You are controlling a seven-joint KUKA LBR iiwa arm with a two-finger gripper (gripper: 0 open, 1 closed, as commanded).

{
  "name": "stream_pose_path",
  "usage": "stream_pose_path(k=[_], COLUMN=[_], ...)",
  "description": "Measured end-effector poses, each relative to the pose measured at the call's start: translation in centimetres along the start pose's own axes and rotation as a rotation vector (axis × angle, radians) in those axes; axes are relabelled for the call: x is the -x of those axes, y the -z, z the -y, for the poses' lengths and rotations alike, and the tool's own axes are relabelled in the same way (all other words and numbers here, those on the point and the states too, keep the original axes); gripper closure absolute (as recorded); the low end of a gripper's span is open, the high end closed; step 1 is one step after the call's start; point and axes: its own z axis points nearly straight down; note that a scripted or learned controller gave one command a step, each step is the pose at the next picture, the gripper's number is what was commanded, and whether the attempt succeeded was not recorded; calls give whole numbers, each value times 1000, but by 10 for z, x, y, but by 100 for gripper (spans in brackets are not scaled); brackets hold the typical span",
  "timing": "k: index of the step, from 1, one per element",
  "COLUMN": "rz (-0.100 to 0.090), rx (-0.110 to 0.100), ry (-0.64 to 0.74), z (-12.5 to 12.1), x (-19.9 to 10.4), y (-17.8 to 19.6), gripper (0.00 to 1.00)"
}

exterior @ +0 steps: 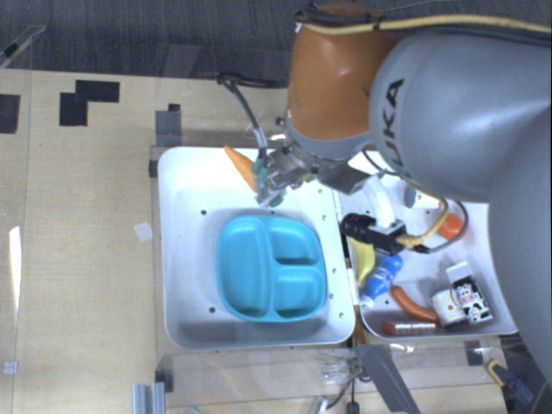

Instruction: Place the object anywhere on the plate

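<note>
Looking past your gripper (272, 188), you cannot tell its fingers' state; the orange carrot (241, 166) lies just beside them, the blue divided plate (272, 267) right below.

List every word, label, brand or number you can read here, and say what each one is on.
"KUKA", partly cut off, on the grey arm.
Black print on the small white box in the right bin: too small to read.
</note>
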Motion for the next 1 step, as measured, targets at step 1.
stream_pose_path(k=[1], rz=[1], rx=[3], ry=[193], z=[-26], x=[29], y=[28], gripper=[100])
